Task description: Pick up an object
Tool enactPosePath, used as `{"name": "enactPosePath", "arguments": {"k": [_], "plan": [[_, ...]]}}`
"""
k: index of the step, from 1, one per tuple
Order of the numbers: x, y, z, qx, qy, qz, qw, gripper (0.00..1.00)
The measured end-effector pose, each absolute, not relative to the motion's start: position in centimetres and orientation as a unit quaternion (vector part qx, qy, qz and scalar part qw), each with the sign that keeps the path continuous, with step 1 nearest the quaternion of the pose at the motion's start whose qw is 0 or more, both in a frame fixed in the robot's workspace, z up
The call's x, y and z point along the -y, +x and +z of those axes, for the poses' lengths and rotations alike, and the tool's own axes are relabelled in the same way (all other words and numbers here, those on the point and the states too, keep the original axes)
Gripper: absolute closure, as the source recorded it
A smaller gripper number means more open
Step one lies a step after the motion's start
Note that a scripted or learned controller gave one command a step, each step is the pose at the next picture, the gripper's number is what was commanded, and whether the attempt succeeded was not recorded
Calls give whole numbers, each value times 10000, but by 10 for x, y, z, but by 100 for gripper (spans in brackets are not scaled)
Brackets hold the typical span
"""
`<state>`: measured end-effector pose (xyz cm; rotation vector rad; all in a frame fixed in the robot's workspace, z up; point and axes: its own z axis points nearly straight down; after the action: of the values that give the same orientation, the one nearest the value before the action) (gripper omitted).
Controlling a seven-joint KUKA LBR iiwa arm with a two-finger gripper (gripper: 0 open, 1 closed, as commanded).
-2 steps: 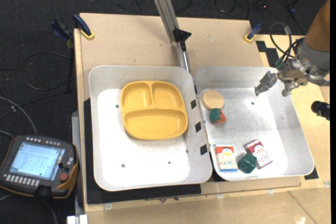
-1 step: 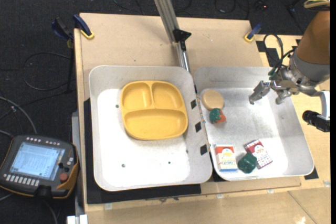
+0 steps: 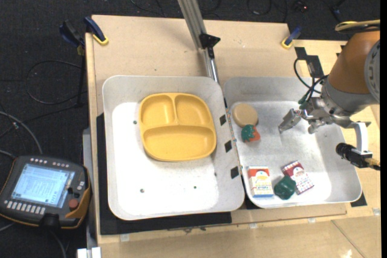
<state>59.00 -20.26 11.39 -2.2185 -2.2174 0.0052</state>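
On the worktop (image 3: 151,39), which is a pale wooden board, two shallow white bins stand side by side and touch along their inner edges. The left bin (image 3: 121,190) is the larger one in the view, and it carries a yellow divided plate (image 3: 178,126) with three compartments, lying flat in its upper half. The right bin (image 3: 338,190) holds several small things. The grey arm (image 3: 357,78), with its orange band, reaches in from the right and hangs over the upper right part of this bin.

The gripper (image 3: 296,119) points to the left, above the bare floor of the right bin, and its fingers stand apart with nothing between them. It is near no object; the closest things are well to its left.

A round tan block (image 3: 245,113) lies near the upper left corner of the right bin. Just below it, touching or almost touching, is a small green and red object (image 3: 250,134). Near the lower edge of the bin lies a small white and red box (image 3: 260,181), and just beside it a dark green object (image 3: 285,188). This green object touches a red and white packet (image 3: 298,176), which lies tilted on its right.

On the floor at the lower left, a teach pendant (image 3: 42,187) with a lit screen rests beside the worktop.
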Motion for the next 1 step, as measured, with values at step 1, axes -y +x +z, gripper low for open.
{"name": "enactPosePath", "arguments": {"k": [1], "plan": [[203,592,128,7072,-7070,-3,-9,100]]}}
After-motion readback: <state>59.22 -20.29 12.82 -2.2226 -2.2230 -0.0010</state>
